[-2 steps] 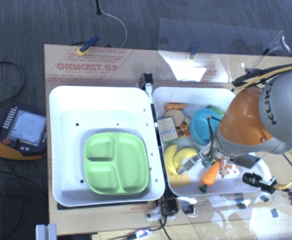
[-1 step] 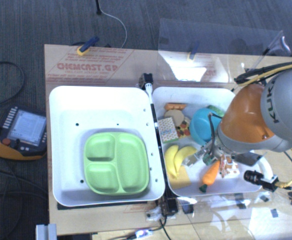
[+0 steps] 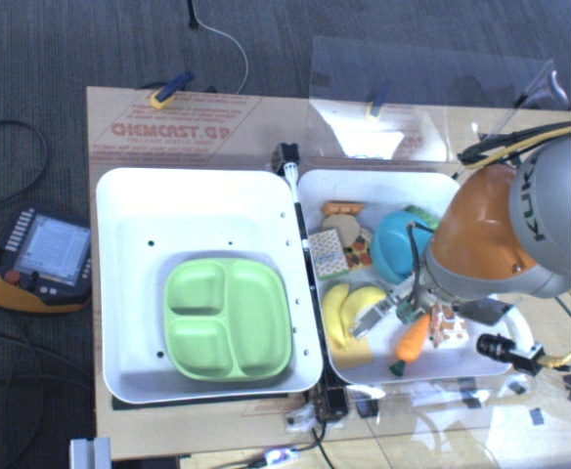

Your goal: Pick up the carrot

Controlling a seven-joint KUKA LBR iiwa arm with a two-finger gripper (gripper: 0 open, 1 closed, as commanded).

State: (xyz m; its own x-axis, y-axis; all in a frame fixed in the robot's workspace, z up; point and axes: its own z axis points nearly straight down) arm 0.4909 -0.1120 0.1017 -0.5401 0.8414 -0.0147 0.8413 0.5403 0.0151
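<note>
The orange carrot (image 3: 413, 340) lies tilted in the right bin (image 3: 481, 364) near its front wall, green stem end toward the front. My gripper (image 3: 403, 315) hangs just above the carrot's thick end, open. One silver finger (image 3: 368, 319) reaches over the bananas, and the other sits to the carrot's right. Nothing is clamped between them. The arm's orange band (image 3: 476, 233) covers the bin's right part.
Two yellow bananas (image 3: 342, 313) lie left of the carrot. A blue bowl (image 3: 398, 242), a patterned card (image 3: 327, 253) and small food toys fill the bin's back. A green divided plate (image 3: 229, 319) rests in the left bin (image 3: 129, 213).
</note>
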